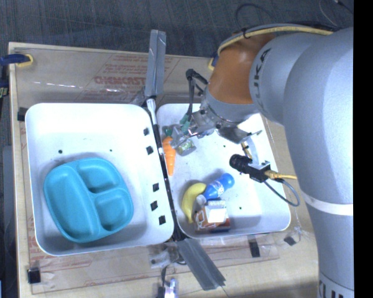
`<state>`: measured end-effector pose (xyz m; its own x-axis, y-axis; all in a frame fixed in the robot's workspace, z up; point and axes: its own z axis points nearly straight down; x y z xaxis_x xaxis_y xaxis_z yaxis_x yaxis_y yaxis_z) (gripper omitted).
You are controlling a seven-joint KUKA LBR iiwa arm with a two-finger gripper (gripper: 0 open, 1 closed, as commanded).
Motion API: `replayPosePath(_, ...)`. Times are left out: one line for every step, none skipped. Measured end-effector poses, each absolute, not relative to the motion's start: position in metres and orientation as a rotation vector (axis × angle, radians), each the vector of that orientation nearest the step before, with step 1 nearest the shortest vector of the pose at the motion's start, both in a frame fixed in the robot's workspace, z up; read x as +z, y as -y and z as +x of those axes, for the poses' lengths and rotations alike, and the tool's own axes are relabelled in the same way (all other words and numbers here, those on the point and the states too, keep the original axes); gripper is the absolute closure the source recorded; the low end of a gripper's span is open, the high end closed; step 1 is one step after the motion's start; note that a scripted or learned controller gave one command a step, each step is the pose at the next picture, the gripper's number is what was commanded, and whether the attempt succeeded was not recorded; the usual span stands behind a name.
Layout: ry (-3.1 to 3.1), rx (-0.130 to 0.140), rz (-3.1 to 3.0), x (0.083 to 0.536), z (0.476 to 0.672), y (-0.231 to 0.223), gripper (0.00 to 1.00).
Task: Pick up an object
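Observation:
My gripper [185, 138] reaches down into the upper left corner of the right bin [270, 213]. Its tip sits right beside an orange carrot [169, 155] that lies along the bin's left wall. A yellow banana [191, 200] rests lower in the same bin. Next to it lies a blue bottle with a white cap [216, 187], and below that an orange and white carton [212, 217]. The arm's wrist hides the upper part of this bin.
The left bin [37, 120] holds a blue divided plate [89, 198]. A black cylindrical part with a cable [248, 166] hangs from the arm over the right bin. A grey divider bar [154, 64] stands between the bins at the back.

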<state>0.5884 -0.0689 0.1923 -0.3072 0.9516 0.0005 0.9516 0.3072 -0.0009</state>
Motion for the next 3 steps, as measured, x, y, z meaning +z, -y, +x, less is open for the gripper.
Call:
replayPosePath(2.319, 0.005, -2.111, 0.190, 0.545, 0.071, 1.00)
replayPosePath(2.319, 0.005, -2.111, 0.190, 0.545, 0.071, 0.00)
replayPosePath(2.287, 0.007, -2.157, 0.126, 0.582, 0.106, 0.00)
